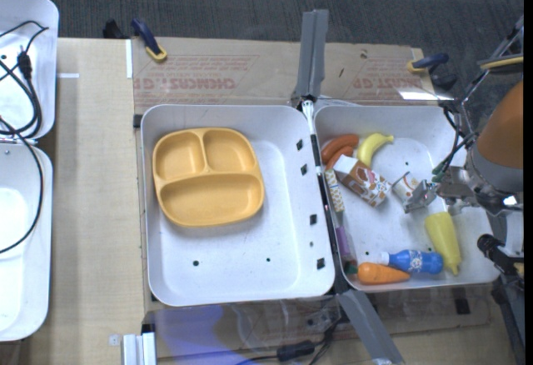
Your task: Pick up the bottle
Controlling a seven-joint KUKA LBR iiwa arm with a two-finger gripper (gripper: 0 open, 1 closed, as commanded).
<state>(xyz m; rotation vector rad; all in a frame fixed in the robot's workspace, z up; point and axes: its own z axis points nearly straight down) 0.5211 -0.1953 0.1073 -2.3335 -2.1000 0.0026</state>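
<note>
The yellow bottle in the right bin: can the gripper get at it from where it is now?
Probably yes. The yellow bottle lies flat near the bin's right wall, its top side uncovered, with the gripper just above-left of it. The blue bottle lies close beside it, which may crowd a grasp.

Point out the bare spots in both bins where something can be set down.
Left bin: bare floor below and right of the yellow plate. Right bin: a small bare patch between the banana, carton and gripper; crowded along the bottom with the blue bottle, carrot and yellow bottle.
</note>
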